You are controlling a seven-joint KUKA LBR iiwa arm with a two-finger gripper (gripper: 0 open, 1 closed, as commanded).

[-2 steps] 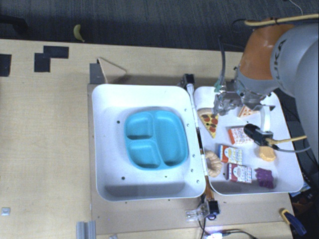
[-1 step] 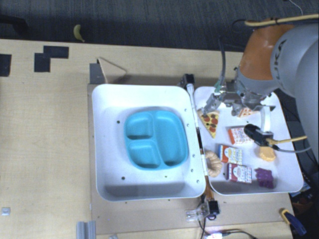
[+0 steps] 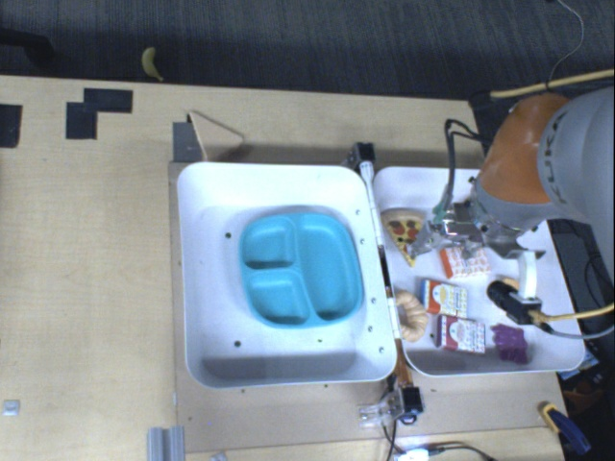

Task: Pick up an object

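The fingers of the gripper (image 3: 452, 230) are too small and cluttered against the bin floor to read; whether they stand wide or narrow I cannot tell, and nothing can be seen held between them. The gripper hangs low over the upper middle of the right bin (image 3: 567, 353), at the end of the grey arm (image 3: 577, 161) that comes in from the right of the frame with its orange band (image 3: 514, 157) showing above the wrist.

Under and around it lie the loose things: a pizza slice toy (image 3: 404, 229) at the bin's upper left, just left of the gripper; a red and white packet (image 3: 468, 262) just below it; an orange and blue carton (image 3: 446, 299) lower down; a red box (image 3: 462, 334) near the bottom edge; a purple block (image 3: 510, 343) to its right; and what looks like a tan pastry (image 3: 412, 315) against the bin's left wall.

The left bin (image 3: 207, 257) fills the frame's centre and holds a blue divided tray (image 3: 300, 267).
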